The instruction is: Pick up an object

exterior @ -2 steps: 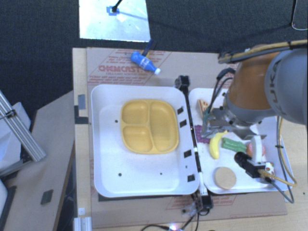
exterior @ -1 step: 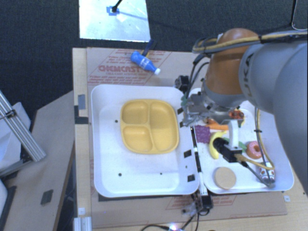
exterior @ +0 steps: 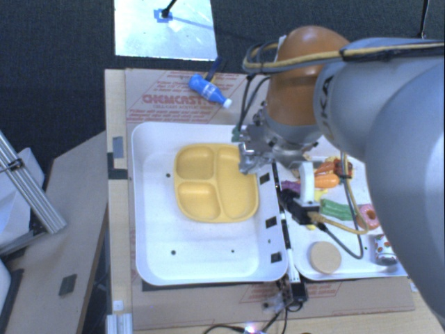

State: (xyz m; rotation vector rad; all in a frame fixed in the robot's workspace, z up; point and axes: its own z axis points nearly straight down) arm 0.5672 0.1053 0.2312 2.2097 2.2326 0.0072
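The yellow plate (exterior: 212,183) lay flat in the left bin (exterior: 156,256), towards its right wall, w/ the gripper (exterior: 249,158) down at the plate's upper-right corner, on or just over the rim. Whether the gripper was open or closed couldn't be told; the wrist blocked the view, and nothing was seen held.

Doing the step well, imo: the plate was broad and shallow, so only the thin raised rim looked graspable. One side should go inside the lip and the other outside. Squeeze square to the edge and lift slowly, since a corner hold would likely let the plate tip or slide out. The bin wall was near, so little room to approach.

The plate looked like smooth, hard plastic w/ rounded corners and three compartments, prob. slippery. The bin was glossy white w/ low walls.

The right bin (exterior: 348,270) held small stuff: a flat round wooden disc (exterior: 325,257), a green piece (exterior: 339,209), an orange piece (exterior: 327,179). A blue bottle (exterior: 207,89) lay on the cardboard (exterior: 167,99) beyond the bins.
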